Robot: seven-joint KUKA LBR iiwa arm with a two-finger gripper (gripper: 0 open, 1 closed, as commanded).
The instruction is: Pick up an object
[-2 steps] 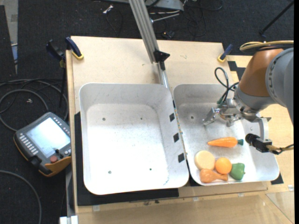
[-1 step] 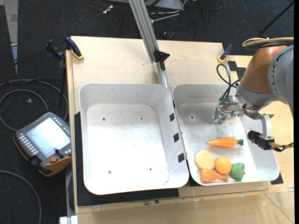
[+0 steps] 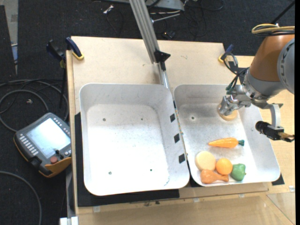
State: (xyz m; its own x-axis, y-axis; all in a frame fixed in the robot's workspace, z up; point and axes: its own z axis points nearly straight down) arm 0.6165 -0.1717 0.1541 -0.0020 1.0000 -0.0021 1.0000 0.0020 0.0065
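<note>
on the worktop (image 3: 122,60) two white bins sit side by side, and the right bin (image 3: 206,95) serves as the landmark. its near end holds a cluster: a carrot (image 3: 226,143) lying crosswise, and just nearer than it a pale round piece (image 3: 205,161), an orange ball (image 3: 224,166), a green pepper (image 3: 238,171) and an orange-brown pear shape (image 3: 212,176), all touching or nearly so. to the left of the right bin lies the left bin (image 3: 93,97). a metal pole (image 3: 147,32) slants down to the seam between the bins. far left of the bins, off the worktop, a handheld control pad (image 3: 42,144) rests on the dark floor.

toward the far right of the right bin the claw (image 3: 228,108) is set down over a tan round object (image 3: 229,115). only that object's lower edge shows beneath the metal; its shape is hard to make out, and whether it is gripped cannot be told. the arm (image 3: 272,64) is cut off at the right.
</note>
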